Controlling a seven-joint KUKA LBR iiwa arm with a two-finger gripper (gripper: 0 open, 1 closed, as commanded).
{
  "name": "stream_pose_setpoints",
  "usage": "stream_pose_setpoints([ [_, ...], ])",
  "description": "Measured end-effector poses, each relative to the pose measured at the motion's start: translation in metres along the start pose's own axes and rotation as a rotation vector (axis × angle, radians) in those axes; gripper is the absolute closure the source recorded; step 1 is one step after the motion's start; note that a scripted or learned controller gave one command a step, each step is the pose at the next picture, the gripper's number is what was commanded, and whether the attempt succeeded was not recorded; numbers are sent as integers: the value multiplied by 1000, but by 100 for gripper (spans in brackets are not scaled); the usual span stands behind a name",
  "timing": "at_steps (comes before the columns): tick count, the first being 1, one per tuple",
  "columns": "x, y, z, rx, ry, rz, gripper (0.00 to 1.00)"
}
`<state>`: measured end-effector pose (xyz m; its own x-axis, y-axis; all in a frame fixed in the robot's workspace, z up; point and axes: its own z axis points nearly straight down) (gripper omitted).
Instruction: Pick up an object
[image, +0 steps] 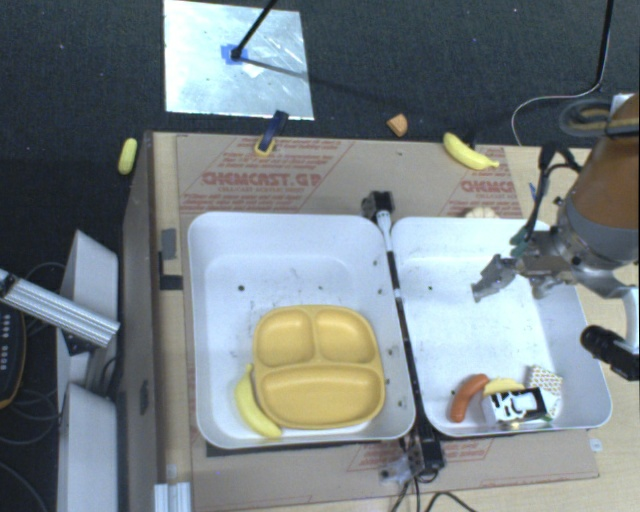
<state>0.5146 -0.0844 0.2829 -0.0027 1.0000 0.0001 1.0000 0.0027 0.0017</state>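
In the right bin (440, 250), several small objects lie clustered at the front right corner: a red-orange sausage (467, 397), a small yellow piece (503, 385), a black and white box (520, 405) and a checkered packet (545, 379). My gripper (518, 282) hangs over the bin's back right part, well behind that cluster. It is open, with only white bin floor between its fingers. The grey arm with its orange band (612, 180) comes in from the right.
The left bin (230, 250) holds a yellow divided plate (318, 365) with a banana (252, 405) against its front left side. Behind the bins on the cardboard lie another banana (468, 151), an orange bit (398, 125) and a cream object (483, 211).
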Motion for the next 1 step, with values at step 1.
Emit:
stream_pose_setpoints([
  [1, 3, 54, 79, 3, 0, 0, 0],
])
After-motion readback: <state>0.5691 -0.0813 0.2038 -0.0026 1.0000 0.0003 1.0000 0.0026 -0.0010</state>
